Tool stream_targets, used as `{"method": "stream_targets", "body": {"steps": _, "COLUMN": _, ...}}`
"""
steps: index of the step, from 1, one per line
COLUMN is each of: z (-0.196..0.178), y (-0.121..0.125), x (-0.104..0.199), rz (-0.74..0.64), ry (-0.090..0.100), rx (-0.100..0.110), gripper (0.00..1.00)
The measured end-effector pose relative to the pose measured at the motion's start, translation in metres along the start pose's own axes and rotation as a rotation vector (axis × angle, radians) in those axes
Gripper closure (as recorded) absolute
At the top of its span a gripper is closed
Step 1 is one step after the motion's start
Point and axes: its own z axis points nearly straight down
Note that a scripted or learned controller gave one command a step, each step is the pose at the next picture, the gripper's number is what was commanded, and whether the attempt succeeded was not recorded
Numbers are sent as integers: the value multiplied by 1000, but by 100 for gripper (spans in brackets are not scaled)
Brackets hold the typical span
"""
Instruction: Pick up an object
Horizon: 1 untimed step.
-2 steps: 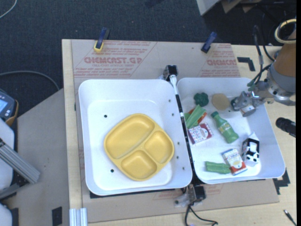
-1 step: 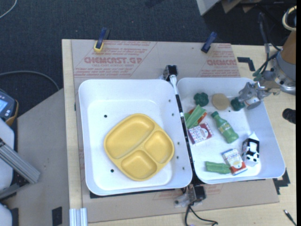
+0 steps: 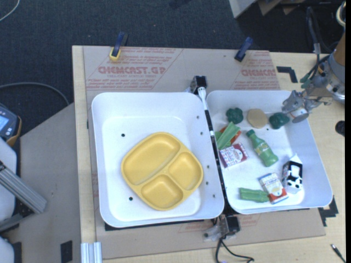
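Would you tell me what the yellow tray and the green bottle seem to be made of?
Yellow tray: probably molded plastic, smooth and matte, with one even color and rounded compartment ridges. Green bottle: likely glossy plastic, a toy by its look, with a soft highlight along its side.

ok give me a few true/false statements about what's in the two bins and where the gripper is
1. The yellow divided plate lies in the left bin. True.
2. The green bottle lies on the plate. False: it lies in the right bin.
3. The gripper is over the left bin. False: it is at the right bin's far right corner.
4. The black-and-white cow toy is in the right bin. True.
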Motion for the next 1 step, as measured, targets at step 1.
{"method": "stream_targets", "body": {"steps": 1, "z": -8, "y": -15, "x": 51, "rz": -3, "ry": 5, "rx": 9, "gripper": 100}}
